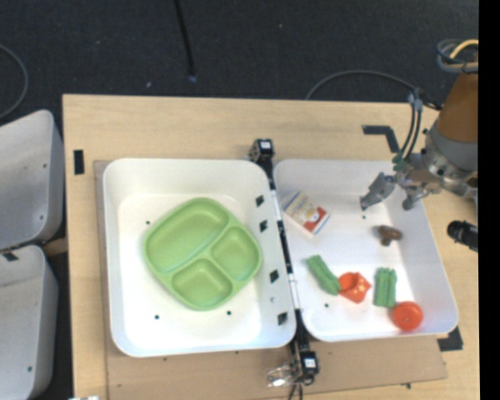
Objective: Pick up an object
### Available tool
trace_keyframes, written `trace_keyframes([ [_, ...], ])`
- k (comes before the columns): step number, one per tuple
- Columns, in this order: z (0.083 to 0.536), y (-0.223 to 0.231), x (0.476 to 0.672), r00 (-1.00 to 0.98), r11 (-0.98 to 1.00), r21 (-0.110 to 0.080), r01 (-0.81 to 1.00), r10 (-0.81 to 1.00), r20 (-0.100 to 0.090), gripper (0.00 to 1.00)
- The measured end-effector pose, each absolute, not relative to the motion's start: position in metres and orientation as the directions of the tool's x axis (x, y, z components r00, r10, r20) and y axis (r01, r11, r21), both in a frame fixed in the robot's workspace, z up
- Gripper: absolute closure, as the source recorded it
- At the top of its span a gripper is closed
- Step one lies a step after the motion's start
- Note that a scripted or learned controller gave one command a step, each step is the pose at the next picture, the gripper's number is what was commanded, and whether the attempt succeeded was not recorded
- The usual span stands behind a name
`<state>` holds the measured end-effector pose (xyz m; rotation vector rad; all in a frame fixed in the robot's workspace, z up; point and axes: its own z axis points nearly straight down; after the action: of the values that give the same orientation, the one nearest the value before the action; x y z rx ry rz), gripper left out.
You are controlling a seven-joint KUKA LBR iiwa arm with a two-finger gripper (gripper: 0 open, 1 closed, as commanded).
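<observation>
The right bin [342, 177] holds several small objects: a white and red box [306, 212], a brown lump [389, 234], a green piece [322, 273], an orange-red piece [355, 286], a green ribbed piece [385, 287] and a red tomato-like ball [407, 315]. My gripper [393, 192] hangs over the bin's far right part, above and just behind the brown lump, its two fingers spread apart with nothing between them.
In the left bin [125, 307] lies a green divided plate [202, 252]. A black clip [261, 149] sits where the bins meet at the back. The arm's grey wrist and orange band [460, 115] stand at the right edge.
</observation>
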<state>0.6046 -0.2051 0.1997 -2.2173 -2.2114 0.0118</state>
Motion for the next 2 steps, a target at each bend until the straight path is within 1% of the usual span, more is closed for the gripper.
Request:
trace_keyframes([
  [1, 0.209, -0.204, 0.608, -0.001, 0.001, 0.001, 1.0, 1.0, -0.001, 0.0],
  [2, 0.16, -0.197, 0.612, -0.004, 0.004, -0.002, 1.0, 1.0, -0.001, 0.0],
])
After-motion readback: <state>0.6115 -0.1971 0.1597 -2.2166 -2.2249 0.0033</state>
